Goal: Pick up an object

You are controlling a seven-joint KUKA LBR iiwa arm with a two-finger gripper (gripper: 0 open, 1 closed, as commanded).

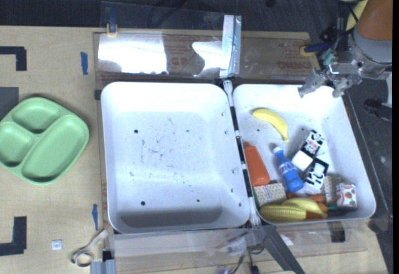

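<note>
The jaws hover over the right bin's far corner, their opening impossible to tell, toys heaped near the banana.

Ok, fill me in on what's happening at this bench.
A grey arm with an orange band reaches in from the right, its tool hovering over the far corner of the right bin. It holds nothing. That bin contains the clutter: a banana, an orange bottle, a blue bottle, a corn cob and small boxes. The left bin sits beside it, and a green divided plate rests on the bench further left.
</note>
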